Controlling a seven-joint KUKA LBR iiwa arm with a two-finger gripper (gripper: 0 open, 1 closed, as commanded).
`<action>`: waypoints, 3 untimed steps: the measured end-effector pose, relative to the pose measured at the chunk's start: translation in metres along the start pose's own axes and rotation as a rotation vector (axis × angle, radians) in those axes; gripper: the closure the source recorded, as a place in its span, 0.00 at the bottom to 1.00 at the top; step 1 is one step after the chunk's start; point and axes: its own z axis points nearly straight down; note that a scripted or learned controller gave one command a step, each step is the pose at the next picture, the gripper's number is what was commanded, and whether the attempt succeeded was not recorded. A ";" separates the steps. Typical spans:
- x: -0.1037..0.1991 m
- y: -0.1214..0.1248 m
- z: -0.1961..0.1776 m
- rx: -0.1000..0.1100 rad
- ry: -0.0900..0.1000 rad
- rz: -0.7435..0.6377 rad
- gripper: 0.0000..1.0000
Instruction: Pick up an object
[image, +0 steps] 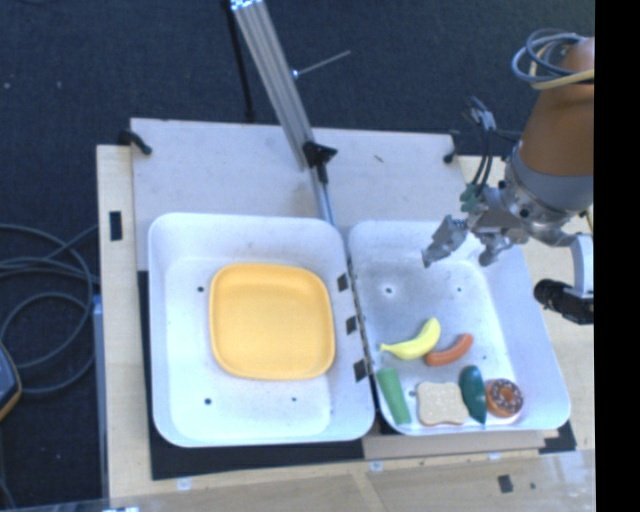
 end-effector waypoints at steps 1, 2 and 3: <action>0.003 -0.003 0.043 0.003 -0.001 0.000 0.00; 0.005 -0.003 0.105 0.005 0.000 0.000 0.00; -0.005 -0.001 0.159 0.004 -0.001 0.001 0.00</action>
